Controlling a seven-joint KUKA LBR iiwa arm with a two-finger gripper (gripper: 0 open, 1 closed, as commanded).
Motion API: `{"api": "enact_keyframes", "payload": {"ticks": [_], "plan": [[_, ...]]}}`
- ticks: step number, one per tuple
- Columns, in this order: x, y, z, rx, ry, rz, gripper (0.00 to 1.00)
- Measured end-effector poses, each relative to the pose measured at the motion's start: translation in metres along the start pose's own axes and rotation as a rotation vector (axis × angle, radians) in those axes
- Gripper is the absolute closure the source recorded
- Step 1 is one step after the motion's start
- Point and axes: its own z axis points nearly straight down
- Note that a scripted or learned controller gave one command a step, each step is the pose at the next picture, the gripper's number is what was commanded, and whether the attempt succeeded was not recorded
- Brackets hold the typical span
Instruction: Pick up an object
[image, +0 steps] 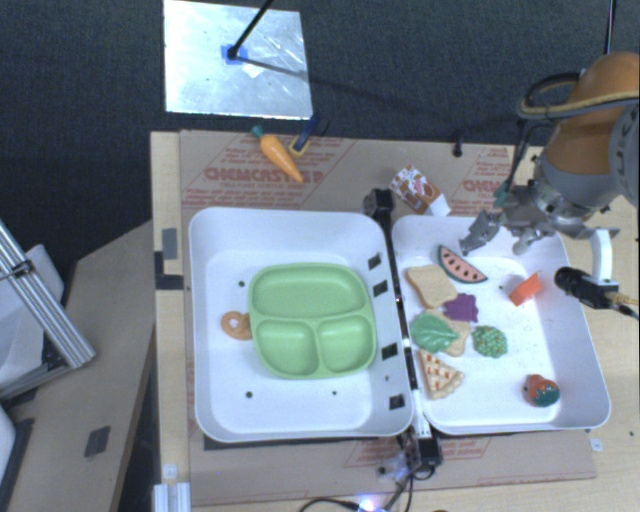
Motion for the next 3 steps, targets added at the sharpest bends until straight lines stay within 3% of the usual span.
{"api": "enact_keyframes", "payload": {"ticks": [1,3], "plan": [[0.0,0.003,-0.008,-0.013,-0.002,-0.002,0.0],[0.006,0.005,0.095,-0.009,-0.002,-0.001,0.0]]}}
